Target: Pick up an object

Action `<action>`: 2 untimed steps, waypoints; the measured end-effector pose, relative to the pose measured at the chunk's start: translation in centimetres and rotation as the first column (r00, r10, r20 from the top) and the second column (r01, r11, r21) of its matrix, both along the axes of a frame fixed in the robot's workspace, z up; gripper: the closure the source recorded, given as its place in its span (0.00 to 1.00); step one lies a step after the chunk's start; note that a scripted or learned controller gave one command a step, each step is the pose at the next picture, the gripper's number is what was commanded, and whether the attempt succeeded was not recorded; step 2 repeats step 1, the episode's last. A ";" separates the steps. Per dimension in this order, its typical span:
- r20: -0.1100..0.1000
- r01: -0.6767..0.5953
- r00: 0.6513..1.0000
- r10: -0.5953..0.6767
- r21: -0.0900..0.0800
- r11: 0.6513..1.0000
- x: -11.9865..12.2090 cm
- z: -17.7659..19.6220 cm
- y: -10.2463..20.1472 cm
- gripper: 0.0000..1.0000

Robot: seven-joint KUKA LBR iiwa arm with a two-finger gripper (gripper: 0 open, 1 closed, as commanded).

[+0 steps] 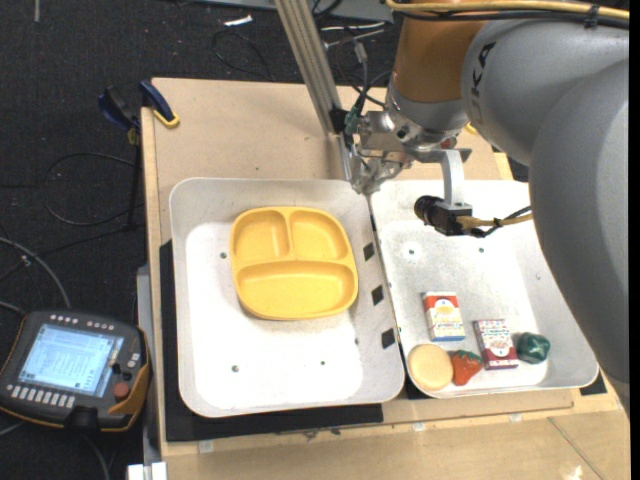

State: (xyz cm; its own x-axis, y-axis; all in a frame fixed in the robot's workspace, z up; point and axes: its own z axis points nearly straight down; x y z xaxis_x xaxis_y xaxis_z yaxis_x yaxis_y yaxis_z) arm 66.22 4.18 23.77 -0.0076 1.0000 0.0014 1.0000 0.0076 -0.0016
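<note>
The yellow divided plate (pixel 294 263) lies in the left bin (pixel 200 368), near its 12 o'clock end. It looks light, stiff and a bit slippery (likely plastic), so its thin rim is the place to pinch. The end effector (pixel 368 173) hangs at the plate's 1 o'clock. I cannot tell its opening or load.

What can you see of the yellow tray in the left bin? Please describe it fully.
The yellow tray is a rounded rectangle that looks like matte plastic, with a raised rim and three compartments: two small ones on the far side and one long one on the near side. All three look empty. It lies flat and right side up, slightly turned, on the floor of the left bin, in its far half. Nothing else touches it.
</note>
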 end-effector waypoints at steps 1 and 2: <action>0.004 0.000 1.000 0.000 0.001 1.000 1.0 0.8 5.3 1.00; 0.004 0.000 1.000 0.000 0.001 1.000 1.0 0.8 5.3 1.00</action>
